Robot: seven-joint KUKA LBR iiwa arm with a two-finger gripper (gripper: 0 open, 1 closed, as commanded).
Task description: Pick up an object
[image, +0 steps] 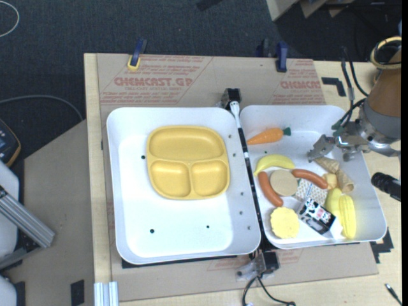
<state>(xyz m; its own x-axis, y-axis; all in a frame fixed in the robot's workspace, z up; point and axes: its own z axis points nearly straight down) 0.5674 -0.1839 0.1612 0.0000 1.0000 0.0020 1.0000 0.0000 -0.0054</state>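
My gripper point(331, 150) hangs over the upper right part of the right bin point(299, 115), open, with nothing between its fingers. Just below it lies a tan cone-shaped piece point(334, 169). The bin holds toy food: an orange carrot point(264, 136), a banana point(274, 164), two red sausages point(268, 189) point(310, 176), a round tan slice point(282, 183), a yellow disc point(284, 222), a corn cob point(347, 213), a checkered wafer point(312, 189) and a black-and-white piece point(317, 216).
The left bin point(127, 203) carries a yellow divided plate point(188, 160). A black divider rail point(245, 164) runs between the bins. Clamps point(134, 55) point(281, 55) hold the cardboard at the back. Cables point(347, 81) hang near the arm.
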